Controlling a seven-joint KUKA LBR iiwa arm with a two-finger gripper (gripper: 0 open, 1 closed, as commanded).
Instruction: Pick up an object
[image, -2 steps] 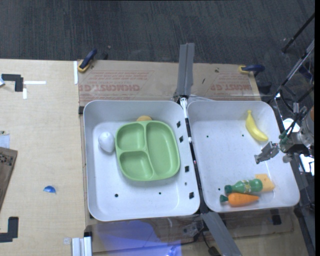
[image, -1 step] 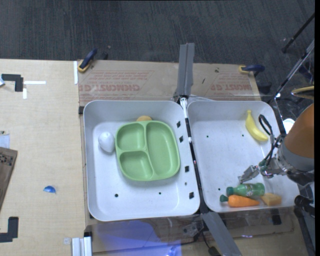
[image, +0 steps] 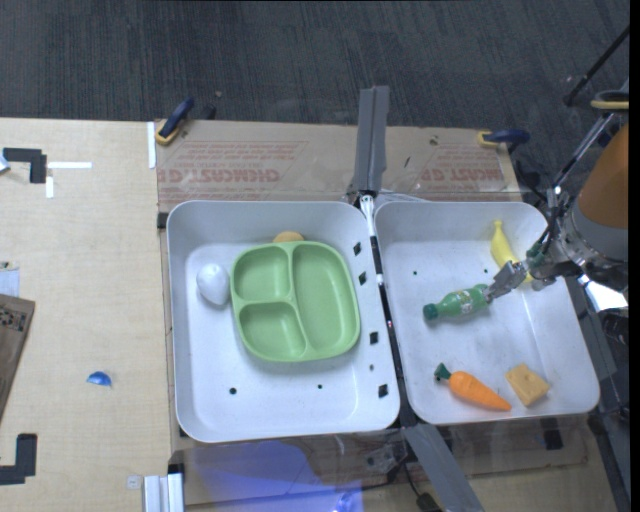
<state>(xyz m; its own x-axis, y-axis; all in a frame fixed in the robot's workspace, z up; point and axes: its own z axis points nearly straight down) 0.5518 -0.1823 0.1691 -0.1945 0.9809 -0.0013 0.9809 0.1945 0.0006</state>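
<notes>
Dark carpet runs behind a bench with two white bins, and the right bin (image: 560, 330) is where things are happening. From its three o'clock side the gripper (image: 512, 276) reaches in, its tips right at the cap end of a green bottle (image: 458, 304) lying on its side near the bin's middle. I can't tell how the pincer stands. A banana (image: 500, 243) lies at twelve o'clock from the gripper; a carrot (image: 473, 389) and a yellow sponge (image: 527, 384) lie near six. To grab well, I'd straddle the bottle's body squarely, since it could roll.
</notes>
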